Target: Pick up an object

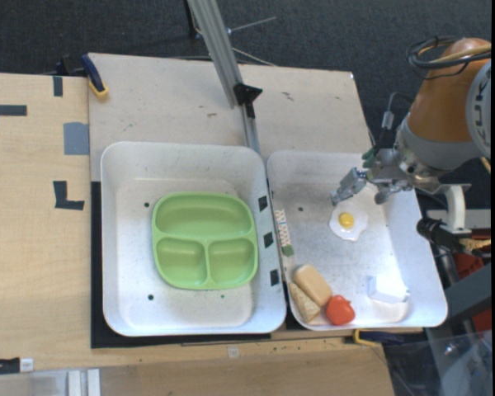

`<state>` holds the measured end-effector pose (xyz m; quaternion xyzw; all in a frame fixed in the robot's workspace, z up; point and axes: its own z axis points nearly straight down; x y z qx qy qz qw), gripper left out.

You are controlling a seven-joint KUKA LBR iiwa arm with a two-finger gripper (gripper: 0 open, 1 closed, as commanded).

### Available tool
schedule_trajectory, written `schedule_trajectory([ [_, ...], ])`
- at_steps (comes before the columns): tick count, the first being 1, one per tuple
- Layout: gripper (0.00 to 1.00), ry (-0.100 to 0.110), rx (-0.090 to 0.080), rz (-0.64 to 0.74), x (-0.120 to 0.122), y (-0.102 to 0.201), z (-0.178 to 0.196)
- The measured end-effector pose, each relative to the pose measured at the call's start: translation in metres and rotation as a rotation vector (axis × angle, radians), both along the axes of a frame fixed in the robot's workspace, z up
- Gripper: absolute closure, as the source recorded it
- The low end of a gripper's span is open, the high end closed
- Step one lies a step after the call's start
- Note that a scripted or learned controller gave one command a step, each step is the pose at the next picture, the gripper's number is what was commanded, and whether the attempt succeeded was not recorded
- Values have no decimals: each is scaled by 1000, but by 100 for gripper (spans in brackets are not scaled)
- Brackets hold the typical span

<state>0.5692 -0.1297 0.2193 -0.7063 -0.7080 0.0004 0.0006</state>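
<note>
Over rt bin (412, 299), gripper (347, 190) hovers just above fried egg (347, 223).

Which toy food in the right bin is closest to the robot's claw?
The fried egg, white with a yellow yolk. It lies just below the gripper; the bread and tomato sit far off by the bin's near edge.

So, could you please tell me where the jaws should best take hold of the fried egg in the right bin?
Probably from straight above, closing across the raised yolk of the fried egg. It lies flat on the floor of the right bin, and its thin white offers little edge. The gripper hangs just above it.
</note>
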Motion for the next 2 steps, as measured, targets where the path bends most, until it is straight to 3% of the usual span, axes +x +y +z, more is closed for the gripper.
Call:
schedule_trajectory([
  [1, 0, 0, 0, 0, 0, 0, 0],
  [2, 0, 5, -1, -1, 2, -9, -55],
])
